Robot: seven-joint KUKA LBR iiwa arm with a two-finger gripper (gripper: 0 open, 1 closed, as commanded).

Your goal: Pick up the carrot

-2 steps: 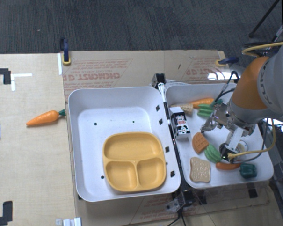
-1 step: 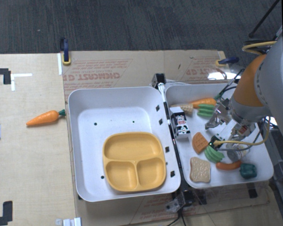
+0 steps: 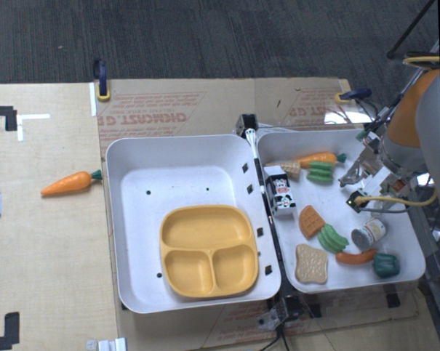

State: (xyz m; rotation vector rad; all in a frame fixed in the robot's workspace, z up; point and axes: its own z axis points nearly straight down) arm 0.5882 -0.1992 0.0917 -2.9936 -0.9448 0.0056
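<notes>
Two carrots are counted: one carrot lies on the table well left of the left bin, outside both bins; a second carrot lies at the back of the right bin, just above a green pod. One yellow divided plate is seen in the left bin. In the right bin are also noted one small milk carton, one cookie, one bread slice, one green vegetable, one sausage, one can and one dark green pepper. The gripper is held over the right bin's right side, beside the second carrot but apart from it; whether the fingers are open or closed cannot be told; nothing is seen held.
</notes>
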